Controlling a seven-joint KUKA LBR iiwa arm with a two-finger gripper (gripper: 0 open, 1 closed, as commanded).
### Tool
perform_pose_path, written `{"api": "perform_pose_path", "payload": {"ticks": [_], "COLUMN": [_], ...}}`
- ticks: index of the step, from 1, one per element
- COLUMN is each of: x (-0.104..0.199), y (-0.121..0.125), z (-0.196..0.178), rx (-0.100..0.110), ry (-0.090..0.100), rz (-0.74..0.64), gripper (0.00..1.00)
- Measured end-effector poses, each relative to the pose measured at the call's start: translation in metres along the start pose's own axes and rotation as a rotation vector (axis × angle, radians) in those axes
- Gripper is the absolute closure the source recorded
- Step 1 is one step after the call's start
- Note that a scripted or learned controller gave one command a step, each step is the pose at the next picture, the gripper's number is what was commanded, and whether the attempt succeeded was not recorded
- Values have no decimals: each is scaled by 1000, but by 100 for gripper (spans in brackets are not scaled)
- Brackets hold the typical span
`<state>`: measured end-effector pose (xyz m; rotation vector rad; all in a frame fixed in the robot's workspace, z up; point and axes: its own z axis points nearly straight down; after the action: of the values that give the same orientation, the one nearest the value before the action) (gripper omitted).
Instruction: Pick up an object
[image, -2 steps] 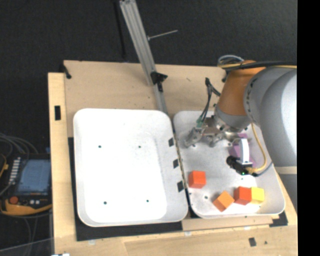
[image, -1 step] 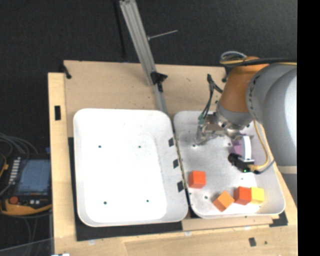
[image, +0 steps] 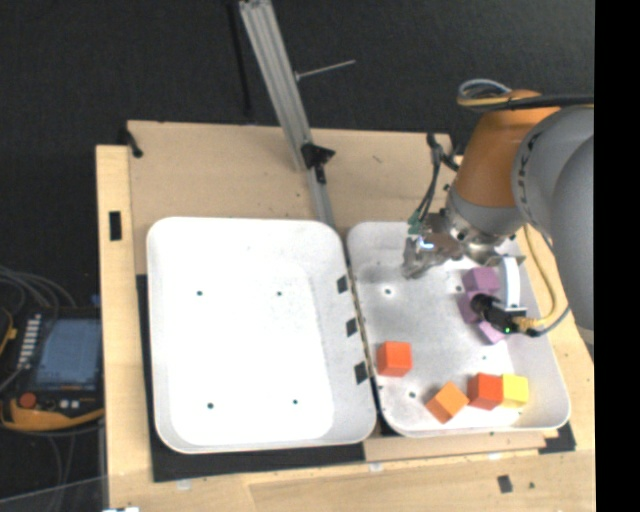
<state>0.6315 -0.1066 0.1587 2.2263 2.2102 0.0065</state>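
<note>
1. Hanging over the right bin (image: 400, 420), the gripper (image: 420, 255) is poised near its back corner; whether it is apart or together, I cannot tell.
2. Blocks wait below: orange cube (image: 396, 357) alone, others clustered at the front edge, so the lone one looks easiest.

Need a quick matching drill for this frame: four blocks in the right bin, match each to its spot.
Things:
1. yellow block
2. red block
3. purple block
4. lone orange block

Places:
A. by the bin's left wall, apart from the others
B. under the arm's wrist, at the right side
C. rightmost of the front cluster
D. between the yellow block and the front orange block

Pairs: 1-C, 2-D, 3-B, 4-A
</note>
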Motion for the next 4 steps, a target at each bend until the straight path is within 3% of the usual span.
{"api": "perform_pose_path", "payload": {"ticks": [2, 4], "x": [9, 109], "y": [1, -29], "z": [-106, -83], "rx": [-2, 6], "ry": [-1, 1], "rz": [-11, -11], "gripper": [100, 100]}}
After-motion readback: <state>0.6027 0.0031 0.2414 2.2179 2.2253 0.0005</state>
